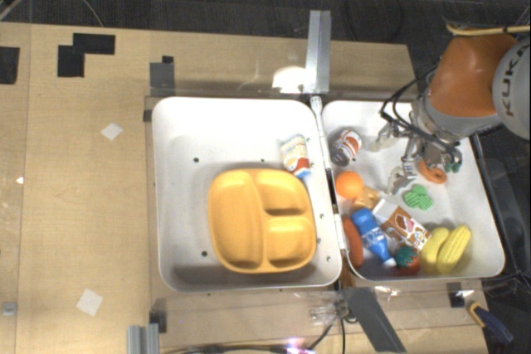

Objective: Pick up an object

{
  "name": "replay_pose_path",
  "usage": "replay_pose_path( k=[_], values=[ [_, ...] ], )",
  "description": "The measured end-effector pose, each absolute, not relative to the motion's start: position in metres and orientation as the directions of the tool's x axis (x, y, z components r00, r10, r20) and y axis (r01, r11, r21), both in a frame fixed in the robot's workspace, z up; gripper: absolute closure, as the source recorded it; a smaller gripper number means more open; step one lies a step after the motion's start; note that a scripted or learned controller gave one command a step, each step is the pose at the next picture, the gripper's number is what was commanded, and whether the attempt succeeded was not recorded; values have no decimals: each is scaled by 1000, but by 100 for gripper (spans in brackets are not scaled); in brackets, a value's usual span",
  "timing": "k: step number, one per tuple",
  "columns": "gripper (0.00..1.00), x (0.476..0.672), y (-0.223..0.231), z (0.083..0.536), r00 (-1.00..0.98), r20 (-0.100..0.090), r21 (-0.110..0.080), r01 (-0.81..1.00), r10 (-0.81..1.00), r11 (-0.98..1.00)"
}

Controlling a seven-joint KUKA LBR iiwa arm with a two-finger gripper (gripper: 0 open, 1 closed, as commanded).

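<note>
My gripper (425,162) hangs low over the upper right part of the right bin (481,203). A small orange round object (433,172) lies directly beneath it, partly hidden by the gripper. Just below that sits a green object (417,196). To the gripper's left lie a red and white can (347,147) and an orange ball (349,183). Along the bin's front are a blue bottle (370,233), a brown and white packet (404,226) and a yellow banana-like toy (448,249).
The left bin (178,178) holds a yellow divided plate (261,220) and a small packet (295,155) by the wall between the bins. A metal post (319,50) stands behind the bins. The grey and orange arm (469,79) covers the right bin's back right corner.
</note>
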State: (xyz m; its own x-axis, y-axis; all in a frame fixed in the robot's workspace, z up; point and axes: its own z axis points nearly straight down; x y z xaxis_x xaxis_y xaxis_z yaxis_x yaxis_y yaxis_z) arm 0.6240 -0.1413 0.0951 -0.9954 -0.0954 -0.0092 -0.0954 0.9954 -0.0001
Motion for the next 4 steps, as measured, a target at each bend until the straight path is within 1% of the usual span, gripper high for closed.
replay_pose_path(
  k=[1, 2, 3, 4],
  values=[
    [0, 669, -96, 89, -999, 7, 0, 50, 50, 999],
    [0, 663, -98, 88, -964, 9, 5, 266, 266, 964],
    [0, 654, -86, 88, -784, -8, 6, 621, 621, 784],
    [0, 654, -86, 88, -784, -8, 6, 620, 620, 784]
  ],
)
